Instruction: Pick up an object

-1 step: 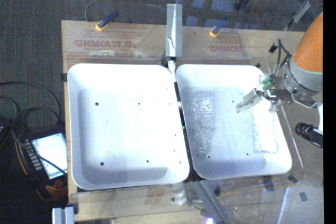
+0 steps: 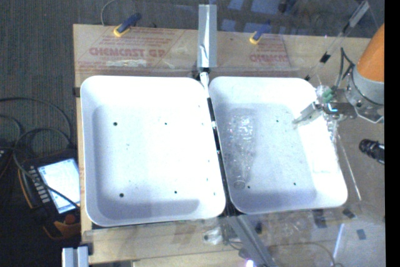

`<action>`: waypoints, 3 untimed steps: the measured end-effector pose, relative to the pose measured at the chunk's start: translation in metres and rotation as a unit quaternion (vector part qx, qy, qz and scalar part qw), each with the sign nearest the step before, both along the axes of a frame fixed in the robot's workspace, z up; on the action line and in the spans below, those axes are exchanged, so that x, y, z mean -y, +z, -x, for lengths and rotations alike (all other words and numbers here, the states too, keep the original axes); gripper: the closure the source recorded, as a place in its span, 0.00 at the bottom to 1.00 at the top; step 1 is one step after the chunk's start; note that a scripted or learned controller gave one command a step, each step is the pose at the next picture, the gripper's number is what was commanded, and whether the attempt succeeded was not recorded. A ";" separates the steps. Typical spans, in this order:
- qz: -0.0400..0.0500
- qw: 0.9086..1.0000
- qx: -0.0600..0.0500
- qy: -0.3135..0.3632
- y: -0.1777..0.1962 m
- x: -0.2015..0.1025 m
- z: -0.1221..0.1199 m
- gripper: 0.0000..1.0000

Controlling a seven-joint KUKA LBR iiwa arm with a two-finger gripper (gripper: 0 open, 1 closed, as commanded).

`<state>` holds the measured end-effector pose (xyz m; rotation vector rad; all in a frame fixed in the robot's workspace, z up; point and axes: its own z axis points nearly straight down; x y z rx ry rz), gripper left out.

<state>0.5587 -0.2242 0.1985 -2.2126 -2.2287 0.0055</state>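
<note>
clear plastic bottle [image 2: 240,147] lying in right bin [image 2: 325,197] | likely light, slippery, crushable; grip mid-body | gripper [image 2: 312,112] at bin's right rim, jaws state: cannot tell

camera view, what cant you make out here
- Clear plastic bottle in the right bin: see-through against white, outline faint, cap end unclear.
- Gripper over the right bin's far right rim: small and blurred.
- Arm: cut off by the right edge.
- Left bin: dark specks too small to identify.
</note>
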 end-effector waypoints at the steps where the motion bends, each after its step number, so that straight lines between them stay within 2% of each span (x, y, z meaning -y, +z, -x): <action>1: 0.000 0.995 0.001 -0.104 0.093 -0.001 0.027 0.00; 2: 0.001 0.995 0.000 -0.103 0.102 -0.001 0.026 1.00; 3: 0.000 0.987 0.000 -0.159 0.091 -0.088 -0.023 1.00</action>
